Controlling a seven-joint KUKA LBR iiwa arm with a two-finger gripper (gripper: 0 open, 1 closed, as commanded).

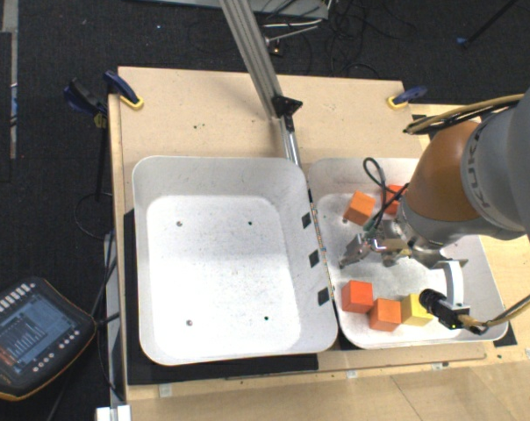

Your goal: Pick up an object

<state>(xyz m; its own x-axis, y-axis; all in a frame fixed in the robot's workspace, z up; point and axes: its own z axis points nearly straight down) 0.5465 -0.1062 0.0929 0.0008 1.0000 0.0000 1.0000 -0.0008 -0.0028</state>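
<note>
Pick not done as far as visible: the pincer [363, 248] is low in the right bin [489, 274], tips over bare floor between the blocks, nothing seen between them. Fingers look slightly apart but small and cluttered by cables, so cannot tell for sure. Candidates all in the right bin: orange block [361, 207] near the back, just beyond the pincer; red-orange cube [357, 296], orange cube [387, 313] and yellow block [415, 310] in a row along the front wall, the last two touching. A bit of red shows behind the wrist, partly hidden. Left to do: close on one block and lift. Blocks look hard, matte, square-edged, likely wood or plastic. Bins are smooth white plastic, shallow, rounded corners, speckled floor. Left bin [160, 178] holds no blocks. Counter [204, 112] is tan board.
</note>
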